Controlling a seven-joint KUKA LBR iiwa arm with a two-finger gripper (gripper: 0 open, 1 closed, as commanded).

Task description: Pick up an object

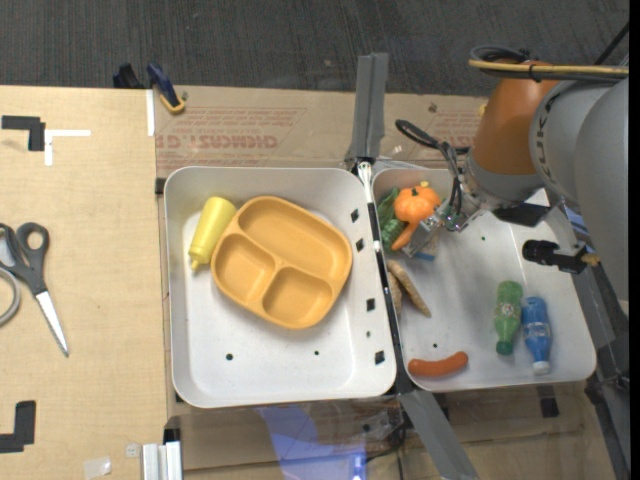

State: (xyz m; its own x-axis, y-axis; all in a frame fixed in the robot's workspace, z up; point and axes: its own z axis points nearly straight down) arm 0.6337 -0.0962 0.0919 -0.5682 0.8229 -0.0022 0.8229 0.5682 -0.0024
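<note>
The gripper (pixel 440 223) is down in the right bin (pixel 470 298), at its upper-left corner, right beside the orange pumpkin (pixel 414 202) and the carrot (pixel 402 236) with green leaves (pixel 386 212). Whether the pincer is open or closed, I can't tell; it's a small metallic blur from up here. Nothing is visibly gripped, so I'd judge the pick as not yet done: the approach looks made, with the grasp and lift left.

Also in that bin: a brown bread piece (pixel 410 288), a sausage (pixel 437 366), a green bottle (pixel 508 316) and a blue bottle (pixel 536 333), their labels too small to read.

The left bin (pixel 190 368) carries a yellow divided plate (pixel 278 260) and a yellow bottle (pixel 210 230) touching its edge.

Behind the bins, cardboard (pixel 250 133) carries red print, upside down and unreadable. Scissors (pixel 35 278) lie far left.
</note>
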